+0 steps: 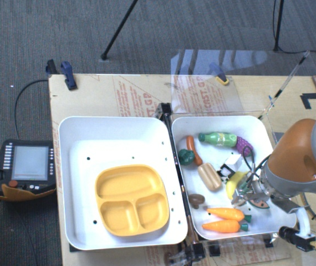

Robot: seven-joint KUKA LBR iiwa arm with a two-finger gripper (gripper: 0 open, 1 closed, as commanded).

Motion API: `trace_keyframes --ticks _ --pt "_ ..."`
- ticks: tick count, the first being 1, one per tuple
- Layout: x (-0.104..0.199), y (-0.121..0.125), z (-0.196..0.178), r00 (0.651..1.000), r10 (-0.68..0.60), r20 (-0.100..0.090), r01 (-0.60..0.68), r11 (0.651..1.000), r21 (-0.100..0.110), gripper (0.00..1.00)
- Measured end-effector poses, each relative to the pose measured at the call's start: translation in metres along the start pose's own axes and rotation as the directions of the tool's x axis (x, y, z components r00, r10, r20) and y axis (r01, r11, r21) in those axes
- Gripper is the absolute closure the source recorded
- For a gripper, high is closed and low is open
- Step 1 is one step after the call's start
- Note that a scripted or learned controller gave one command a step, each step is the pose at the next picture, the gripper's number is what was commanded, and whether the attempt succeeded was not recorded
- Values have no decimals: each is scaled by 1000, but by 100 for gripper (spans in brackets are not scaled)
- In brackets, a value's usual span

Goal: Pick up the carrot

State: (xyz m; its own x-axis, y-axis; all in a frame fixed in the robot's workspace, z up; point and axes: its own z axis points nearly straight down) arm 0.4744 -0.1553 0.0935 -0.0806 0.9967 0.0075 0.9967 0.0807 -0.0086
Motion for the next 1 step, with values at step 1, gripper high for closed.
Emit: trace_keyframes --ticks 1 --pt "0 0 0 1000 1 0 -1 1000 -1 0"
